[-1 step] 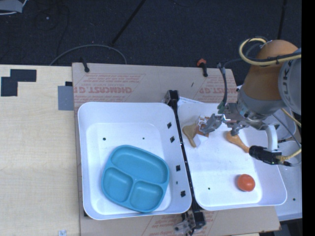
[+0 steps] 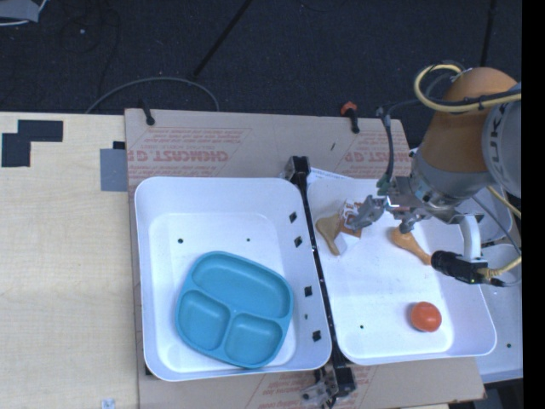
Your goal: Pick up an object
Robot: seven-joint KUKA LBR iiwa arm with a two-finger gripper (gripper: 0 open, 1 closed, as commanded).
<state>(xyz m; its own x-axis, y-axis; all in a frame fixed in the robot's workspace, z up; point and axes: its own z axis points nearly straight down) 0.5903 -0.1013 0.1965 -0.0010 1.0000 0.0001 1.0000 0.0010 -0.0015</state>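
The grey arm with its orange band (image 2: 473, 113) reaches in from three o'clock and sets its metal two-finger hand (image 2: 364, 215) low over the upper left part of the right white bin (image 2: 464, 335). Whether the hand is spread or pressed together cannot be told, since the tips blur into what lies beneath. Just at the hand's nine o'clock side lies a tan, flat, wedge-shaped piece (image 2: 329, 231), pale brown and matte, its narrow end pointing toward six o'clock; it sits close to the black divider (image 2: 308, 245) between the bins, with little room on that side. At the hand's four o'clock lies a second tan, tapered piece (image 2: 411, 244), partly under the wrist. A small round orange-red ball (image 2: 425, 316) rests near the bin's five o'clock corner, well apart from the hand, with bare white floor around it and between it and the tan pieces. The left white bin (image 2: 157, 228) holds a light blue plastic plate with three compartments (image 2: 234, 308), lying toward its six o'clock wall. Both bins sit on a brown cardboard sheet (image 2: 230, 147) on the pale wooden surface (image 2: 60, 262).
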